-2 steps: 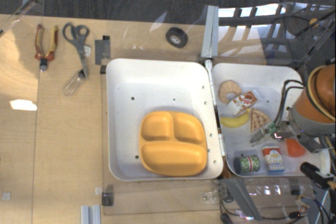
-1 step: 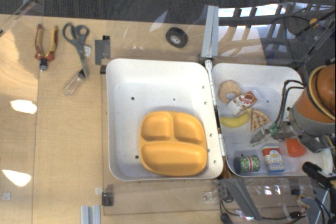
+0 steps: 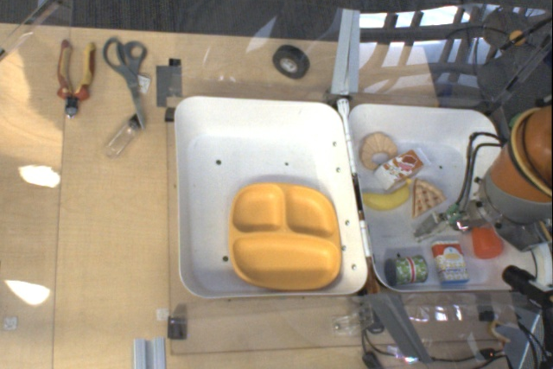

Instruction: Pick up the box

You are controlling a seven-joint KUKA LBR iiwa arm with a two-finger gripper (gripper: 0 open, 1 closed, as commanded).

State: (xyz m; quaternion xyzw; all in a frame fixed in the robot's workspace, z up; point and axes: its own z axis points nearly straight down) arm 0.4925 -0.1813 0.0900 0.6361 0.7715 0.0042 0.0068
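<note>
A small box with a red top and a blue-and-white front lies in the right bin, near its front wall. My gripper hangs low over the same bin, just above and slightly left of the box and beside a triangular pizza-like wedge. Nothing shows in its grasp. The grey arm with its orange band comes in from the right edge.
The right bin also holds a bagel-like roll, a red-and-white packet, a banana, a green can left of the box, and a red-orange object. A yellow divided tray lies in the left bin. Scissors, pliers and tape lie on the bench.
</note>
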